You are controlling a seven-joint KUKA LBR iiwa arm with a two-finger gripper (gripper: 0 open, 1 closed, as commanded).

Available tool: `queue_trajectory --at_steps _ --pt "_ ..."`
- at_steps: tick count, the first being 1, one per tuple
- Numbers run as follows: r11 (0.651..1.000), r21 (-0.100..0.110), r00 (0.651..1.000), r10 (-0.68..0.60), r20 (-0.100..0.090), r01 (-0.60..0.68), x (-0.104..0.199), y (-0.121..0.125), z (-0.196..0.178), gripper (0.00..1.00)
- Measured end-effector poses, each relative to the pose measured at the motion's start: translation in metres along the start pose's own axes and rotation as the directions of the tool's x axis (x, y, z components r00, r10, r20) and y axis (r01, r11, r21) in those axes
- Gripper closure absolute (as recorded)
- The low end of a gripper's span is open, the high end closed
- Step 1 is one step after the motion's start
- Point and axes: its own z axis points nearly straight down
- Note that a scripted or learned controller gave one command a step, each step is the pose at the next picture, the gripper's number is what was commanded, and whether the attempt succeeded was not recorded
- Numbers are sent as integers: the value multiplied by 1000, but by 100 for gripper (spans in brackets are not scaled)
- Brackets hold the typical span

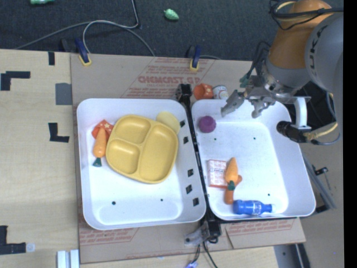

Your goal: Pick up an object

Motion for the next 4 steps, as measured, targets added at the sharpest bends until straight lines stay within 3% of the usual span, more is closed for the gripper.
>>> queue_trajectory --at_steps 1,2,3,4 --pt "1000 -1 1000 -1 0 1 -1 34 120 0" --pt "1000 -4 1000 1 3 -1 -62 31 18 0" --pt "1000 2 1000 1 -1 -1 -49 -74 57 0" --pt "1000 -14 1000 1 1 -1 -6 -108 139 0"
